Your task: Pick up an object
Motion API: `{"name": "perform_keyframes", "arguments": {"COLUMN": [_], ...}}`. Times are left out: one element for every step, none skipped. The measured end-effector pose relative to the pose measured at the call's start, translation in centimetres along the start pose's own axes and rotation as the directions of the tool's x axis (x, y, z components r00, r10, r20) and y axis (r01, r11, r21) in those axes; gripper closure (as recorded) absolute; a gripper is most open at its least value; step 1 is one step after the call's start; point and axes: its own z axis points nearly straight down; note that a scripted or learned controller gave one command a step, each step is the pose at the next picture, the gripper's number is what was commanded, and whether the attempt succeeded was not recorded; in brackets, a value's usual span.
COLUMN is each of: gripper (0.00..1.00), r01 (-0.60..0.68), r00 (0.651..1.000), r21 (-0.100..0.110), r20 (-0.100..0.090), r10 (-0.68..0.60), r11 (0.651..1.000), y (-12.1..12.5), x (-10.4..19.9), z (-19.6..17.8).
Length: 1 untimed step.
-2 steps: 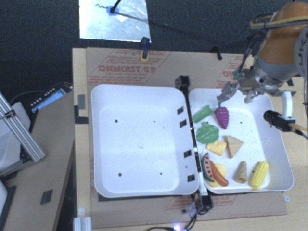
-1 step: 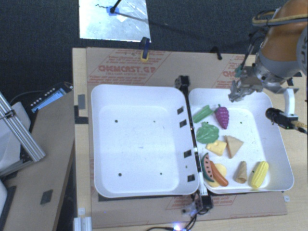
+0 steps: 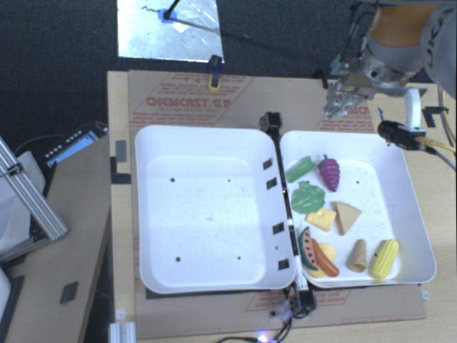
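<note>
The right bin (image 3: 410,191) holds several toy foods: a green pepper (image 3: 300,168), purple grapes (image 3: 328,173), a green leafy piece (image 3: 307,197), a cheese wedge (image 3: 322,219), a tan wedge (image 3: 347,215), a watermelon slice (image 3: 308,247), a hot dog (image 3: 323,259), a cone (image 3: 356,256) and a yellow corn cob (image 3: 385,257). My gripper (image 3: 340,106) hangs high above the bench behind the right bin's far edge, well apart from all of them. Nothing shows between its fingers.
The left bin (image 3: 207,206) lies beside the right one, with black clips along the shared rim. A yellow and blue clamp (image 3: 214,73) sits at the cardboard's far edge. A black cable connector (image 3: 400,134) hangs over the right bin's far corner.
</note>
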Motion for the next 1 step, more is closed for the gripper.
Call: {"name": "perform_keyframes", "arguments": {"gripper": [1.0], "r01": [0.002], "r00": [1.0], "r21": [0.006], "r20": [-0.002], "r10": [-0.002], "r11": [1.0], "y": [0.4], "x": [8.12], "z": [-1.55]}}
